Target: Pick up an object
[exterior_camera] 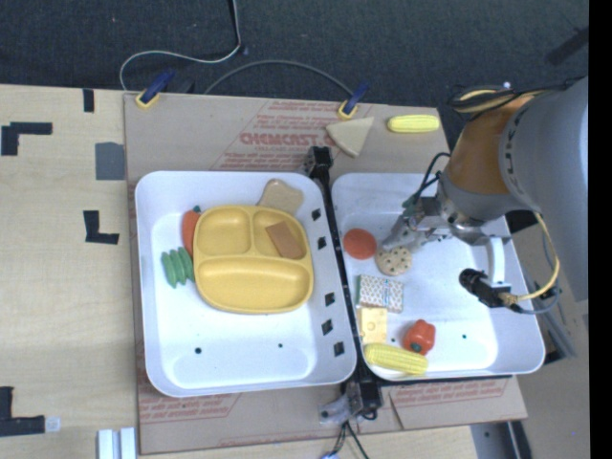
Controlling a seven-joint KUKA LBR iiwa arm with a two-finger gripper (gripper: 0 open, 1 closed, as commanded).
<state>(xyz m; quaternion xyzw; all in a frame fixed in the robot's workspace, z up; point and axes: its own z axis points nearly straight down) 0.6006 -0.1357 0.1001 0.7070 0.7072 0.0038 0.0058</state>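
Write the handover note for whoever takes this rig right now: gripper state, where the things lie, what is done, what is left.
Gripper: down in the right bin, just over the cookie; nothing seen between its fingers, and whether they are open or shut cannot be told.
Right bin: orange round piece left of the cookie, cracker and cheese slice below it, red pepper, corn cob near the front wall.
Left bin: yellow divided plate, green beans to its left.
Done: arm is at the cookie.
Left: grasp and lift an object; none is lifted yet.
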